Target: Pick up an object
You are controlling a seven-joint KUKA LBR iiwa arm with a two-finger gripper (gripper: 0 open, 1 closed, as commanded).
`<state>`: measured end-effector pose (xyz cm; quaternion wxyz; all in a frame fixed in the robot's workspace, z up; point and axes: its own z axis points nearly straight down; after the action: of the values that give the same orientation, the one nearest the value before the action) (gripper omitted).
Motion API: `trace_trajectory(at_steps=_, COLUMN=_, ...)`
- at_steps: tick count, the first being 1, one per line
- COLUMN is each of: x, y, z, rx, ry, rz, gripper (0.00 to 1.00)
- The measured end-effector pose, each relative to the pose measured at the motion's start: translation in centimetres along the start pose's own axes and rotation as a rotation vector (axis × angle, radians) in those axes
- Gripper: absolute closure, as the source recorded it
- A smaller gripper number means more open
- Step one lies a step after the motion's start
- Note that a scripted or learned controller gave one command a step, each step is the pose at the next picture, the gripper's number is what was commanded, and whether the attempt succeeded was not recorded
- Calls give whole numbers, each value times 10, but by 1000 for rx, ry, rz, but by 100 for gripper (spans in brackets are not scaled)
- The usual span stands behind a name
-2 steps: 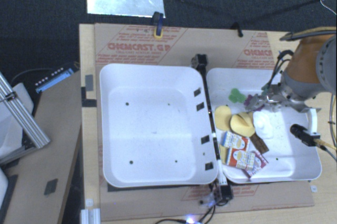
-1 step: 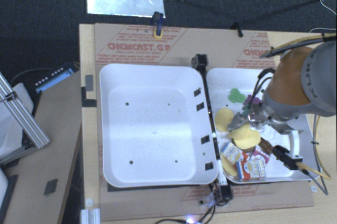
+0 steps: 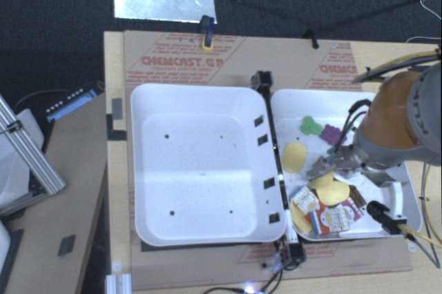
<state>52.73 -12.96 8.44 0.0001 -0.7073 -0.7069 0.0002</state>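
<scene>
The right bin holds a pile of small objects. A green toy and a purple toy lie near its back. A pale yellow rounded piece rests by the left wall. Further front sit a yellow lumpy object, a red-and-white packet, another printed packet and a yellow curved piece. My gripper is low in the bin, just above the yellow lumpy object and right of the pale yellow piece. The grey and orange arm hides the bin's right part.
The left bin stands beside the right one, with a black clip divider between them. A cardboard sheet lies under both bins. Cables run along the right bin's front right corner.
</scene>
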Motion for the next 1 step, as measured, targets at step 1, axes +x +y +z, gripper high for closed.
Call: trace_trajectory(at_steps=1, x=1, y=3, z=-12, rx=-7, ry=-2, rz=-3, gripper=100)
